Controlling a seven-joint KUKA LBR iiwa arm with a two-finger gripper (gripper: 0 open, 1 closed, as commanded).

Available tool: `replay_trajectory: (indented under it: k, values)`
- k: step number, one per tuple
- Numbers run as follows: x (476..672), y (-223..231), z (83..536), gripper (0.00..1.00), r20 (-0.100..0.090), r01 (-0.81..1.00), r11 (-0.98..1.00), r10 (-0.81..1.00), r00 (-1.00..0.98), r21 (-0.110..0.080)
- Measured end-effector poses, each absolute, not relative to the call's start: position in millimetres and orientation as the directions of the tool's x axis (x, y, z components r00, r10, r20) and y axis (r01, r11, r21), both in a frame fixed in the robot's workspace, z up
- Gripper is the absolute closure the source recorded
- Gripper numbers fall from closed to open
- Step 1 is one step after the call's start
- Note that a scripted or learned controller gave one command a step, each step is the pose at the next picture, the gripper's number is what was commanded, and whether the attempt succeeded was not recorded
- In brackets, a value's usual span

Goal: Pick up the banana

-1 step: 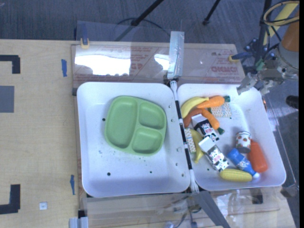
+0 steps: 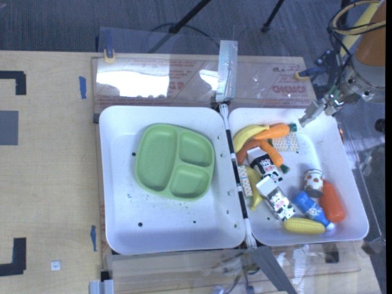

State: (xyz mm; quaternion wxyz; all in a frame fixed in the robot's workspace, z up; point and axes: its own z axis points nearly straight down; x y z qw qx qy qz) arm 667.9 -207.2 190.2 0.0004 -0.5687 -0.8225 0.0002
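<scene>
Two shallow white bins sit side by side on a pale wooden bench, seen from above at a slant. The left bin (image 2: 122,225) holds a light green divided plate (image 2: 175,162) with three compartments, lying flat near the middle of the bin.

The right bin (image 2: 352,219) is crowded with toy food and small items. The banana (image 2: 246,136) lies in the bin's upper left corner, a yellow curve close to the wall shared with the left bin. An orange carrot (image 2: 274,131) rests against the banana's upper right side, touching it. Just below them, a small black and white box (image 2: 263,164) lies among a jumble of pieces. Farther down sits a spotted black and white toy (image 2: 280,206). A yellow corn cob (image 2: 304,226) lies near the bin's front edge, with a blue item (image 2: 309,206) just above it. An orange-red piece (image 2: 334,202) lies along the right side, and a small round white and brown object (image 2: 313,179) sits just beside it to the left.

The gripper (image 2: 306,116) hangs over the upper right part of the right bin, reaching in from the right at a slant. It is well apart from the banana and nothing is between its fingers. Whether those fingers are spread or closed I cannot tell from here. Clear plastic panels (image 2: 184,75) stand behind both bins.
</scene>
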Motion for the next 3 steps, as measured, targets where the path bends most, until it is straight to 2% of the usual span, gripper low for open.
replay_trajectory:
  k: [1, 2, 3]
  values:
    - [668.0, -188.2, 173.5, 0.00, 0.000, 0.792, 0.610, 0.792, -0.610, 0.000]
    - [666.8, -223.0, 202.3, 0.00, -0.006, 0.839, 0.544, 0.839, -0.544, 0.005]
    - [668.1, -222.4, 185.6, 0.00, -0.004, 0.512, 0.859, 0.512, -0.859, 0.002]
